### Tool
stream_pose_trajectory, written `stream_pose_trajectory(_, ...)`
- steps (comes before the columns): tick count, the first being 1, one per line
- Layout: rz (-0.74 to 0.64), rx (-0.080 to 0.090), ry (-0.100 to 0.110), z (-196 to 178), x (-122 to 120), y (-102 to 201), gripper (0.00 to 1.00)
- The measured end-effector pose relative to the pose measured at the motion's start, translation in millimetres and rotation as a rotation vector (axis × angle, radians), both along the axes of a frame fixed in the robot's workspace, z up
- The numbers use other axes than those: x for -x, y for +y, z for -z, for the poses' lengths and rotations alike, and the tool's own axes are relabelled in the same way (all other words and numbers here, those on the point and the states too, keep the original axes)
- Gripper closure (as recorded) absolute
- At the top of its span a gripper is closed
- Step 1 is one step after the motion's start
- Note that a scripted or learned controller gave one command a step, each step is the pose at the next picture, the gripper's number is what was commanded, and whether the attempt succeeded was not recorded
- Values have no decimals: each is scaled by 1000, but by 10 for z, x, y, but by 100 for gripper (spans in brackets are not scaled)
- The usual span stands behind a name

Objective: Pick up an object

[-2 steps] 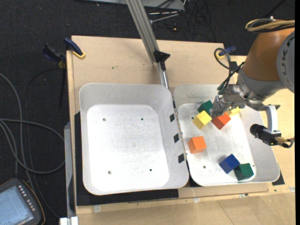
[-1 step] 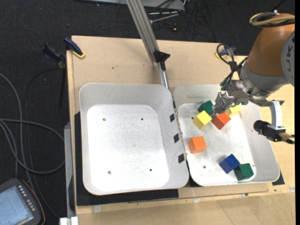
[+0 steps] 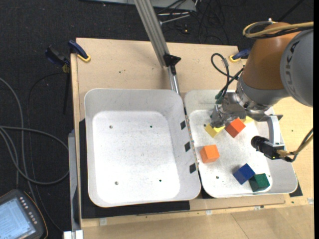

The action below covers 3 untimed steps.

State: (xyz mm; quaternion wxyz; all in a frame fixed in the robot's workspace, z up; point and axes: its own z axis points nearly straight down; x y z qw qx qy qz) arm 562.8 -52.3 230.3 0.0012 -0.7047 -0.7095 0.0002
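Gripper (image 3: pixel 218 121) low in the right bin (image 3: pixel 284 185), right over the yellow block (image 3: pixel 214 129), red-orange block (image 3: pixel 235 127) just beside, orange cube (image 3: pixel 210 153) nearby, grip hidden, cannot tell

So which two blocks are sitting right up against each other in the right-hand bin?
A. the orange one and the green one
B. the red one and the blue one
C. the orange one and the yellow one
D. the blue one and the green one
D: the blue block and the green block touch near the front corner of the right bin, while the orange block lies apart.
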Motion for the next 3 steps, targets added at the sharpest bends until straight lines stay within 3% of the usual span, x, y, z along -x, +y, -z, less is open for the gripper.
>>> stream_pose_trajectory(2,-2,0,-1,-104,217,915,100)
stream_pose_trajectory(3,-1,-1,2,0,502,1423,100)
